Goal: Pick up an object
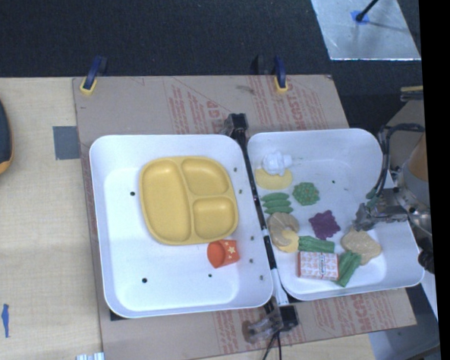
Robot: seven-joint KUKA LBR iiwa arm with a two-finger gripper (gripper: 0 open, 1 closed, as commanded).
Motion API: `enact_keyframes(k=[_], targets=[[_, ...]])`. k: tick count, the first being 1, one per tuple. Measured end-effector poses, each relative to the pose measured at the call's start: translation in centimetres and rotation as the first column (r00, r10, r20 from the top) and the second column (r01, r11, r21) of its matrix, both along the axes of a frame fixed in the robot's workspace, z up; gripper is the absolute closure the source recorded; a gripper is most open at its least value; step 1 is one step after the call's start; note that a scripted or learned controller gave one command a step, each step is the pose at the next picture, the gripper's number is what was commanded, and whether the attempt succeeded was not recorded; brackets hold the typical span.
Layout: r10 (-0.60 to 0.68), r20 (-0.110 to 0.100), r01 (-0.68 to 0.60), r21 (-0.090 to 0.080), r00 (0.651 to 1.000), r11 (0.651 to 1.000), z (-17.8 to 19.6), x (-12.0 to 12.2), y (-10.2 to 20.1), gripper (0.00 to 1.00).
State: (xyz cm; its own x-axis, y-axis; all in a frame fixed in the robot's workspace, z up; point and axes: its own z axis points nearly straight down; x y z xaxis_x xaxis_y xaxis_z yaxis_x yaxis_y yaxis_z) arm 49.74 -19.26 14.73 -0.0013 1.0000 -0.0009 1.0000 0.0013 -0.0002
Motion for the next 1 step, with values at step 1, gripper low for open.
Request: enact_keyframes(k=[1], targets=[[0.006, 0.003, -0.006, 0.002, 1.0, 1.0, 4.64, 0.06, 4.12, 1.0]])
